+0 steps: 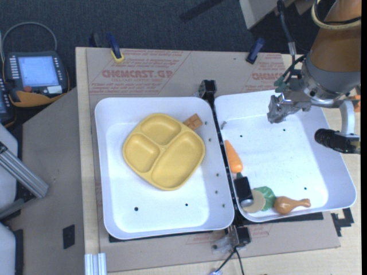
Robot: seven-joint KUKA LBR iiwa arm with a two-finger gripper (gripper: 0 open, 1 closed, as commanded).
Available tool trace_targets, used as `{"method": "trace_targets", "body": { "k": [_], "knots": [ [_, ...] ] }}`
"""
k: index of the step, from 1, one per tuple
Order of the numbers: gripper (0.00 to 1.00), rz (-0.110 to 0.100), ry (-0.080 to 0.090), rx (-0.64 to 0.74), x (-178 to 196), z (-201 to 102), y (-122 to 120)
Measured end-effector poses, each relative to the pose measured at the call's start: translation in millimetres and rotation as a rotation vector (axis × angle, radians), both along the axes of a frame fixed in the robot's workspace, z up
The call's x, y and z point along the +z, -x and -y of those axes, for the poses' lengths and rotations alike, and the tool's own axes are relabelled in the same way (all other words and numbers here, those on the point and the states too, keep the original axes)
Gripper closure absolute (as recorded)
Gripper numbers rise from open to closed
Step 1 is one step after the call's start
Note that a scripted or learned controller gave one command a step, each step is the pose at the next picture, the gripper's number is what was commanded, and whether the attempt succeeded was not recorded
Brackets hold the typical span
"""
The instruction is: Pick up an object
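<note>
My gripper hangs over the far part of the right bin, with nothing visible between its fingers. An orange carrot lies along the right bin's left wall. At that bin's near edge sit a black block, a green piece with a tan disc, and a brown drumstick. A yellow divided plate fills the middle of the left bin, and a small brown block rests at its far right edge.
The grey arm with its orange band comes in from the upper right. A black fitting sticks out over the right bin's right rim. A pendant with a screen lies off the bench at left.
</note>
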State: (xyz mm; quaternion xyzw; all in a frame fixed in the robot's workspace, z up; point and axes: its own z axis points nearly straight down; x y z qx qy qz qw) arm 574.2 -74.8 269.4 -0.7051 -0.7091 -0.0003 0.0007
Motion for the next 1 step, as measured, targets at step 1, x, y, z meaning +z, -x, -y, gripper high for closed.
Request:
{"method": "trace_targets", "body": {
  "k": [1],
  "knots": [
    [1.0, -0.001, -0.001, 0.0, -0.4, -47.8, 3.8]
  ]
}}
